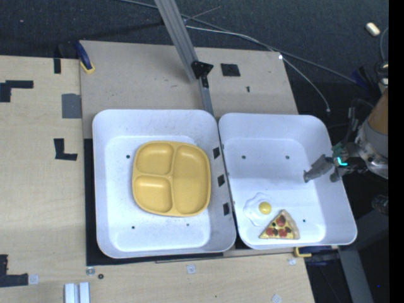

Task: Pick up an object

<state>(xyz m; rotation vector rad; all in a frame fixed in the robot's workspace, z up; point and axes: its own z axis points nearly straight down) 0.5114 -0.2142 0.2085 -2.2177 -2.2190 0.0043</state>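
Fried egg toy (259, 208), white with a yellow yolk, flat on the floor of the right bin (287, 131), toward its near edge and left of centre. Just beside it, touching or nearly so, toward the near right: pizza slice toy (280, 227), triangular, tan crust along the base, red and dark toppings, tip pointing away toward the bin's far side. Both pieces well apart from the gripper (319, 167), which hangs over the right edge of the same bin, about midway along that edge, dark fingers slanting down and to the left above bare white floor. Nothing between the fingers; whether spread or closed, impossible to tell from this angle. Small teal light glowing just behind the fingers, on the wrist body. Grey arm (379, 137) entering from the right, beyond the bin's rim. In the left bin (110, 131), a yellow divided plate (171, 178) with three compartments, lying flat near the centre, slightly toward the right wall. The two bins side by side, rims touching along the middle, seated on a tan bench (38, 188) marked with grey and black patches. Slanted metal bar (177, 27) running from the far edge down to the junction of the bins. Thin cables (297, 65) trailing across the dark floor beyond the bench's far right corner.
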